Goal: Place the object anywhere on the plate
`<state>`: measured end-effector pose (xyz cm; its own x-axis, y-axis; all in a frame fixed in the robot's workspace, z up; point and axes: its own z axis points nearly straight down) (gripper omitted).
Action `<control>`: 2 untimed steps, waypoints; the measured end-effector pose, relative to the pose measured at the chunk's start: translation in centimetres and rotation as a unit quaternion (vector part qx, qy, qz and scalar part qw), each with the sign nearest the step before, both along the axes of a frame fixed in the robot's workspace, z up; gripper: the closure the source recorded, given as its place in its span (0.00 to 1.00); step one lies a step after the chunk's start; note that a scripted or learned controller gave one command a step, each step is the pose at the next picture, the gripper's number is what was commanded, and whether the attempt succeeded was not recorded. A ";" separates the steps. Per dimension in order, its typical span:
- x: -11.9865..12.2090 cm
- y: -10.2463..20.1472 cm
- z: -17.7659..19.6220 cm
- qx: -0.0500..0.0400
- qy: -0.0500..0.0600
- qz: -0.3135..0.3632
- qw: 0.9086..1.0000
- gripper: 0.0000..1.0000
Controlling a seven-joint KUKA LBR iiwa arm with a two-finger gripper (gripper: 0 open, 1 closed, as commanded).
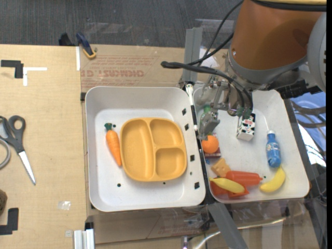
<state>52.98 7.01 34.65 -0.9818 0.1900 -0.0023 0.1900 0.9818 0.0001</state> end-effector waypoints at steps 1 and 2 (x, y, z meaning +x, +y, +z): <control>0.0 0.0 0.0 0.000 0.000 0.000 1.000 0.00; 0.0 0.0 0.0 0.000 0.000 0.000 1.000 0.00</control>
<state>52.98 7.01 34.65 -0.9818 0.1900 -0.0023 0.1900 0.9818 0.0001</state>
